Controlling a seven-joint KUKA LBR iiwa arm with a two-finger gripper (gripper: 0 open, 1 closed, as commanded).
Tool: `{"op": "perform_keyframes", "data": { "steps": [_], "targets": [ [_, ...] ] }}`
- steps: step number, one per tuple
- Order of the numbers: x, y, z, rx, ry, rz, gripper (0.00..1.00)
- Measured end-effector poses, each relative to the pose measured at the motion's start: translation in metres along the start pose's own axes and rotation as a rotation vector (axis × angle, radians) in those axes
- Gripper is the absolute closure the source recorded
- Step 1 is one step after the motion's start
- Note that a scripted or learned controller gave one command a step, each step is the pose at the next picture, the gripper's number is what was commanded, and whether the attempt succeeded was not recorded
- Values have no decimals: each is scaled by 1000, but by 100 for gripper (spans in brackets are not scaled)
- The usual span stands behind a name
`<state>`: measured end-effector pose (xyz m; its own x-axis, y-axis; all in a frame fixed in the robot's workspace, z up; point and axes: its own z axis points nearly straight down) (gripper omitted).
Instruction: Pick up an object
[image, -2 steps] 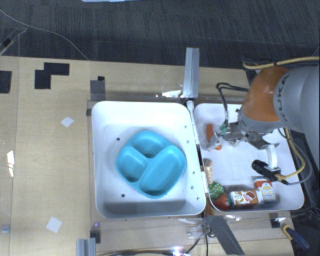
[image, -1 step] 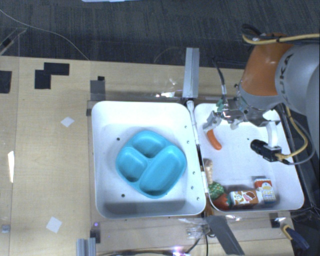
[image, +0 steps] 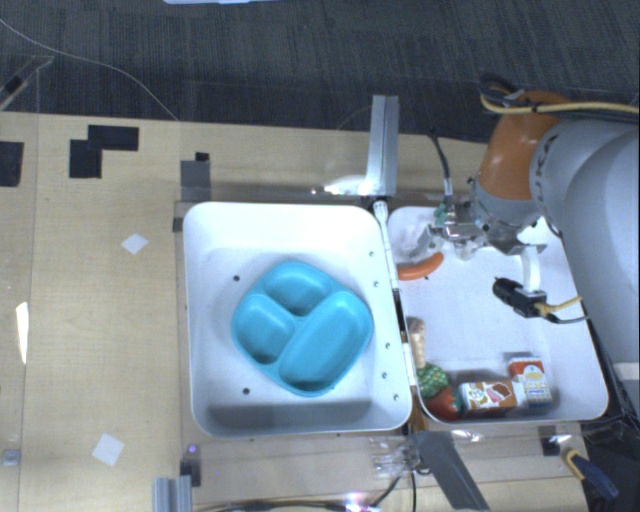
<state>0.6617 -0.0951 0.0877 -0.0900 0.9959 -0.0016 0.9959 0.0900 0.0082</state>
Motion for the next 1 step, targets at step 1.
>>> {"op": "perform_keyframes", "data": {
  "steps": [1],
  "targets": [
    [3,-40,-1,0,1,151,0]
  ]
}}
